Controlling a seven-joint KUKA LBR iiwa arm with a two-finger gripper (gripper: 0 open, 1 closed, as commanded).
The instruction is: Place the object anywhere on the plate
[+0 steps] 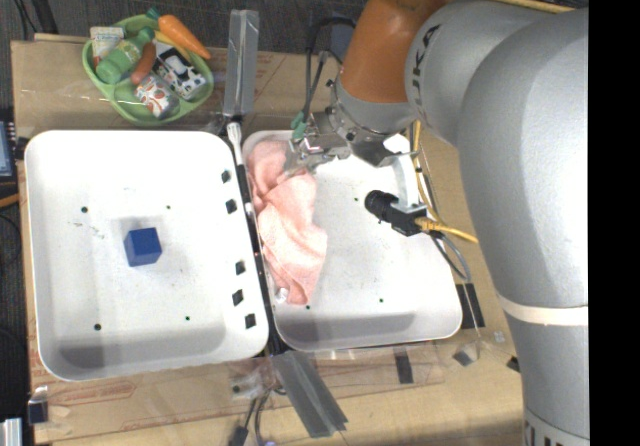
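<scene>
A crumpled pink cloth (pixel 291 225) lies along the left wall of the right white bin (pixel 400 284), reaching from its far left corner down past the middle. My gripper (pixel 307 148) hangs over the far left corner of that bin, right at the upper end of the cloth and touching or nearly touching it. The arm's grey body and orange band cover the bin's far right part. A small blue cube (pixel 143 245) sits alone on the floor of the left white bin (pixel 60 314), left of its middle.
A green bowl (pixel 118 104) of toy food, with a carrot and packets, stands on the bench beyond the left bin. A black fitting with a yellow cable (pixel 392 211) hangs over the right bin's middle. A grey divider (pixel 240 64) runs between the bins.
</scene>
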